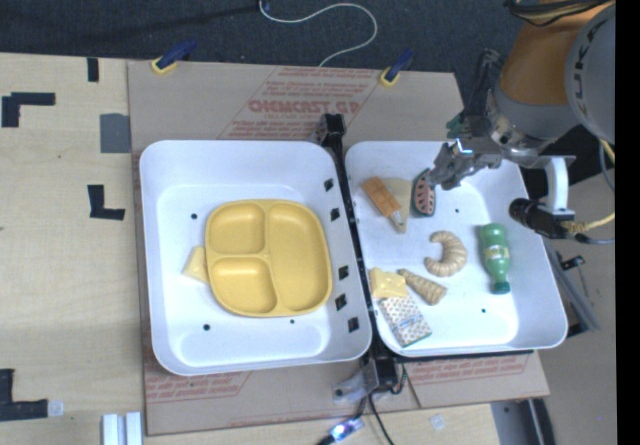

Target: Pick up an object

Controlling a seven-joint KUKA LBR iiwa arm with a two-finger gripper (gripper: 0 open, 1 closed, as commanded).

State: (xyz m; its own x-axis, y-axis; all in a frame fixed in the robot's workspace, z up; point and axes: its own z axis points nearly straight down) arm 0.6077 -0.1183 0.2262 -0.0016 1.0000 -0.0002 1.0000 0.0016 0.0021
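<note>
**End effector over the right bin, at a watermelon slice**

Camera view: the grey arm with its orange band (540, 43) reaches in from the right, and the end effector (440, 171) hangs over the upper part of the right bin (535, 328). Its dark tips sit right at the top of a toy watermelon slice (425, 195), which stands on edge with its red face and dark seeds toward the camera. Whether the slice is clamped or merely touched cannot be told from this angle, nor how far apart the tips stand.

Around it in the same bin lie 5 other items. An orange, bread-like stick (384, 201) lies just left of the slice, near the divider between the 2 bins. A toy croissant (447, 253) lies below the slice, apart from it. A green bottle (493, 255) lies on its side toward the right wall. A yellow cone-shaped piece (408, 284) lies lower left, with a small patterned packet (404, 319) just beneath it by the front wall.

The left bin (165, 168) holds a yellow divided plate (268, 257) with 3 compartments; a yellow wedge (195, 263) peeks out at its left edge. Both bins rest on cardboard (290, 103) on the worktop (60, 233). A black hose fitting (535, 215) on the arm overhangs the right bin's right rim.
</note>
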